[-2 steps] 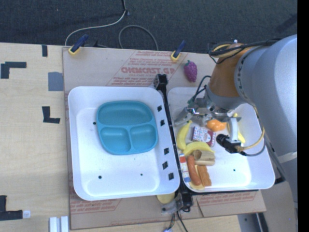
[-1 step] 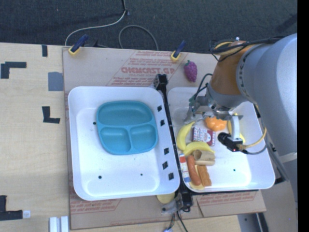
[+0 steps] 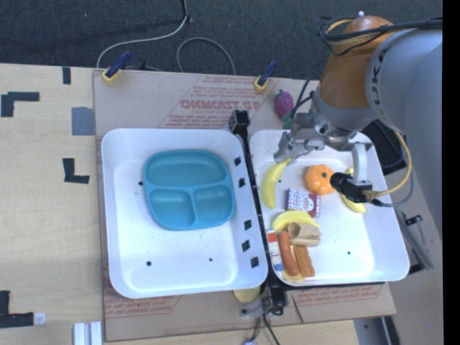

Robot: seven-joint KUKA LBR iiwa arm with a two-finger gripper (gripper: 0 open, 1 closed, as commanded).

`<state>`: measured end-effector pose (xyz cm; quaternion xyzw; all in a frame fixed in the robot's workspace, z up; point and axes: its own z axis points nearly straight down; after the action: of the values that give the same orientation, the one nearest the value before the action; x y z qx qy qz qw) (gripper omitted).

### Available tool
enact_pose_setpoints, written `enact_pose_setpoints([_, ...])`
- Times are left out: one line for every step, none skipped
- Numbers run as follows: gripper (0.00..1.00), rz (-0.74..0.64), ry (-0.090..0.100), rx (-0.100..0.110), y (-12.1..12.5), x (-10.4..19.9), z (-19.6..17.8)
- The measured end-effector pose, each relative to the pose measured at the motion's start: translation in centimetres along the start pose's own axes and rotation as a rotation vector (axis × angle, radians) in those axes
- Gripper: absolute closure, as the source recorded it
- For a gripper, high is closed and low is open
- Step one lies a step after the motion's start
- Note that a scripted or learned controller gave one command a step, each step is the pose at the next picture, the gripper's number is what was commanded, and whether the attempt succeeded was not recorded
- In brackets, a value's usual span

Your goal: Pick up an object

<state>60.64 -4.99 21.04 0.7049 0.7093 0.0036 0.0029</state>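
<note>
Grey two-finger jaws (image 3: 291,146) low over the right white bin (image 3: 374,257); whether released or clenched, cannot tell. Just below them, a curved yellow plastic banana (image 3: 270,184). Right of them, a round orange toy fruit (image 3: 318,179). Further below, a small red-and-white carton (image 3: 302,201). Far left, a blue divided plate (image 3: 190,189).

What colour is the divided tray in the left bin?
Light blue tray, plain, seen in the camera view.
</note>
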Motion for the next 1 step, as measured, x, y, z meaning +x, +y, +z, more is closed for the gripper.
enact_pose_setpoints([1.00, 0.004, -0.001, 0.011, -0.09, 1.06, 1.01])
